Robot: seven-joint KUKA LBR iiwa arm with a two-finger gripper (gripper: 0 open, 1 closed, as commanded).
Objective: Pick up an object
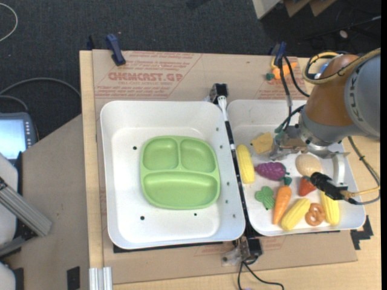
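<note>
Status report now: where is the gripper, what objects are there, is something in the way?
Gripper low in right bin, beside purple grapes; nothing seen held. Toy food crowded: corn, carrot, pretzel. Left bin holds green divided plate.

Glossy plastic tray (179, 173), matt cardboard bench (151, 74)

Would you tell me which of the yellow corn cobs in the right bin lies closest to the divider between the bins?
The corn cob lying lengthwise along the right bin's left wall; the other two yellow cobs sit at the bin's near right.
</note>
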